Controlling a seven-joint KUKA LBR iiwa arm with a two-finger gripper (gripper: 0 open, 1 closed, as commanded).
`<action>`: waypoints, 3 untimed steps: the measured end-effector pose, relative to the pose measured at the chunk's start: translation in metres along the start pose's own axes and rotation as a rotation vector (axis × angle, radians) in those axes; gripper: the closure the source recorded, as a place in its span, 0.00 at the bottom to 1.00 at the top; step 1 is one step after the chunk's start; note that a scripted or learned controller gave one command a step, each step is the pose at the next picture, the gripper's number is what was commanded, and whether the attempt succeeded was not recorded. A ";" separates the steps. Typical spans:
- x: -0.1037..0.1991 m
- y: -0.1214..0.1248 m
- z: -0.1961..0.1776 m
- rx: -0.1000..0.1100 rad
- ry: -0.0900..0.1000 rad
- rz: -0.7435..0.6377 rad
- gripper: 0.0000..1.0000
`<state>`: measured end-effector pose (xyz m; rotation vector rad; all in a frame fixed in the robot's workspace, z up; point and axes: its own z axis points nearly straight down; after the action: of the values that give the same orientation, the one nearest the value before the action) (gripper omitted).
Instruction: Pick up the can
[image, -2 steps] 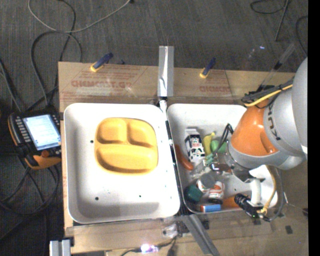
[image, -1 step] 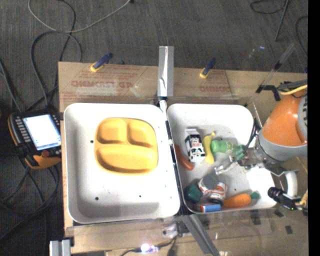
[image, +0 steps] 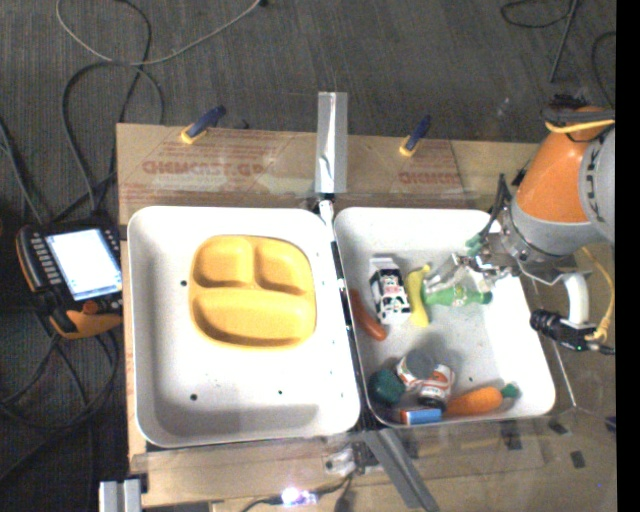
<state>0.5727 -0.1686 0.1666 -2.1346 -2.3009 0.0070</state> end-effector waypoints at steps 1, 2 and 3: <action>0.035 -0.064 0.078 -0.016 -0.005 -0.192 0.00; 0.079 -0.009 -0.014 0.000 0.001 -0.268 0.00; 0.051 -0.082 0.079 -0.011 -0.001 -0.274 0.00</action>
<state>0.4866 -0.1244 0.0880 -1.8047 -2.5772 -0.0062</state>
